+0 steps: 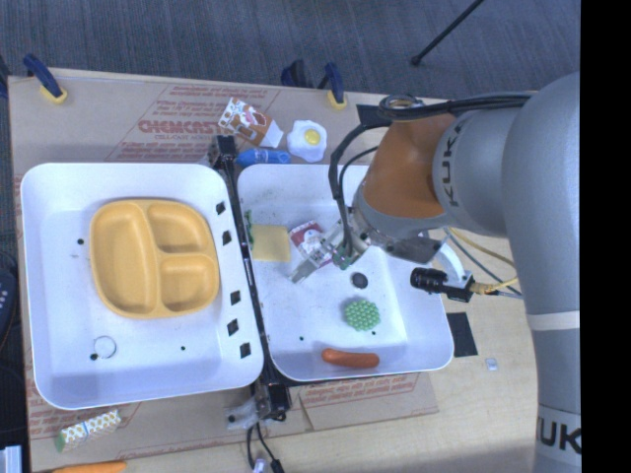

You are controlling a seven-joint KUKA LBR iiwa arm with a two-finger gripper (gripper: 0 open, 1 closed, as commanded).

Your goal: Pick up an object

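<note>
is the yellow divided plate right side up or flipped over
Right side up: the yellow divided plate shows its three hollow compartments facing the camera.

You're looking down on a grey carpeted floor (pixel 148 18) running across twelve o'clock, with a thin dark rod (pixel 463 16) slanting over it at one o'clock. Below it sits the bench (pixel 483 432), pale wood at five o'clock, under a printed cardboard sheet (pixel 177 116). Blue clamps (pixel 44 77) grip the cardboard's far edge at eleven and twelve. The light is even and soft.
</note>
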